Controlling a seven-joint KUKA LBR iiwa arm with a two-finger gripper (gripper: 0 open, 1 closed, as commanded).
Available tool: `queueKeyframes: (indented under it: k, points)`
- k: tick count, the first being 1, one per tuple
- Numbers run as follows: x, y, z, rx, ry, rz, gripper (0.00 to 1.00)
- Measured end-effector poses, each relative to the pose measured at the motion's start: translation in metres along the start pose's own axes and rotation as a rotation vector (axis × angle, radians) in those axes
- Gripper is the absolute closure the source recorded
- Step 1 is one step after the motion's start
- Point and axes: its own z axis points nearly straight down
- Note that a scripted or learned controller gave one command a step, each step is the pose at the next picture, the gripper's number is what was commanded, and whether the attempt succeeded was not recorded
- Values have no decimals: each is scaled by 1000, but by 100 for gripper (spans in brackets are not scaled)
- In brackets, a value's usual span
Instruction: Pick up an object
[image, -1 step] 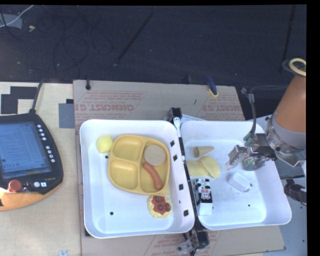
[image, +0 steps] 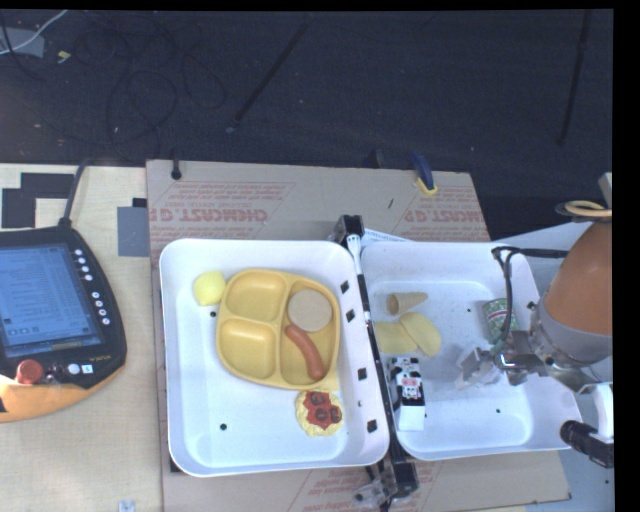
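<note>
Gripper (image: 480, 365) sits low in the right bin (image: 455, 440), near its right side, arm coming in from the right edge; fingers are a blurry grey tangle, so whether they're spread or closed, can't tell, and nothing is visibly held between them. Candidate picks in that bin: pale yellow foam-like pieces (image: 408, 335) left of the gripper, a small tan cone (image: 405, 301) just above them, a black-and-white carton (image: 408, 390) at the bin's lower left against the divider, and a green-patterned item (image: 497, 318) close above the gripper, partly hidden by the wrist. Main risks, as I judge: gripper looks to be over bare bin floor between objects, so closing here likely grabs nothing; the green item is tight against the arm and could get knocked or pinned instead of grasped; the yellow pieces touch each other, so a pinch may shove one away or lift two; the carton hugs the wall, leaving little finger room on that side. Left bin (image: 185, 420) holds a yellow divided plate (image: 250, 345) with a sausage (image: 306, 350) and a pale disc (image: 309, 309) in it, a yellow ball (image: 208, 288) at upper left and a small pizza toy (image: 320, 411) below, all well apart from the gripper. A teach pendant (image: 50, 310) lies off the bench, left.
</note>
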Motion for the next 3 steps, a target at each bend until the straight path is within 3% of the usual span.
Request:
queueKeyframes:
  k: [1, 2, 3]
  points:
    - [-8, 45, 56, -10, 1, -5, 0]
    - [-56, 125, 67, -19, -5, -10, 0]
    - [-15, 166, 67, -16, 0, -11, 0]
